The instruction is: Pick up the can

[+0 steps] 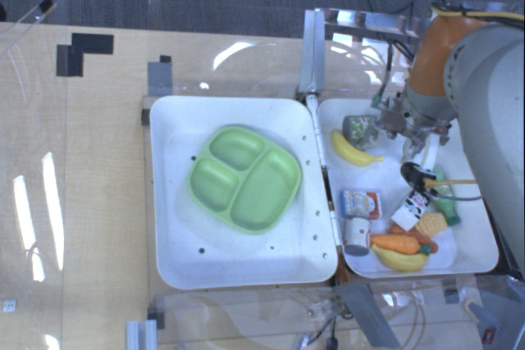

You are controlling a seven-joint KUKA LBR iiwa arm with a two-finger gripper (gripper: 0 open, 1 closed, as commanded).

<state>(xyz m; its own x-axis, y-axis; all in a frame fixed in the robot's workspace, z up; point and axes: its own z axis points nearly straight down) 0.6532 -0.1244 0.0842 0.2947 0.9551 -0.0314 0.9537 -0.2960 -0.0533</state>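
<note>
A small green-labelled can (pixel 357 127) lies at the back of the right bin (pixel 484 258), just above a yellow banana (pixel 354 150). My gripper (pixel 385 124) hangs low right beside that can, on its right side, and seems to touch it or nearly so. A second, silver-grey can (pixel 357 234) stands near the bin's front left corner, apart from the gripper. The grey arm with its orange band (pixel 435 53) covers the bin's back right part.
The right bin also holds a red-and-white packet (pixel 361 203), a carrot (pixel 398 243), a second banana (pixel 402 260), a cracker (pixel 432 224), a white bottle (pixel 408 214) and a green item (pixel 448 206). A green divided plate (pixel 244 178) lies in the left bin (pixel 172 258).
</note>
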